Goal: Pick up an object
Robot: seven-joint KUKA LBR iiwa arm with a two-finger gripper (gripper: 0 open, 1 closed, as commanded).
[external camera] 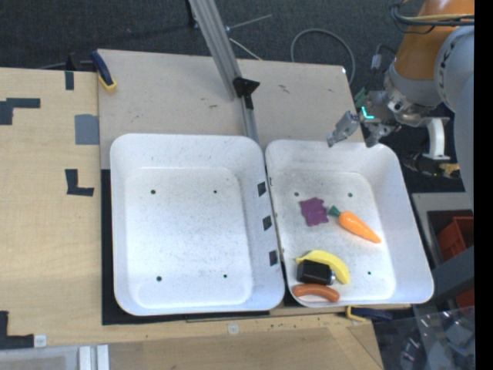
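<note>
The toy carrot (359,225) lay in the right bin (389,177), just right of the purple piece (313,210). Its long axis ran diagonally, leafy end toward that piece. It looked light, stiff and smooth; mid-body seemed the best grip. The gripper (353,131), fingers spread and holding nothing, hung over the bin's far rim.

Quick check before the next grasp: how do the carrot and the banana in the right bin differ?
The carrot is orange with a green top; the banana is yellow. The carrot is straight and tapered, the banana curved. The carrot lies alone on bare bin floor, while the banana touches a black object at the near wall, close to a red sausage. Both lie flat in the right bin, with the gripper at its far rim.
</note>
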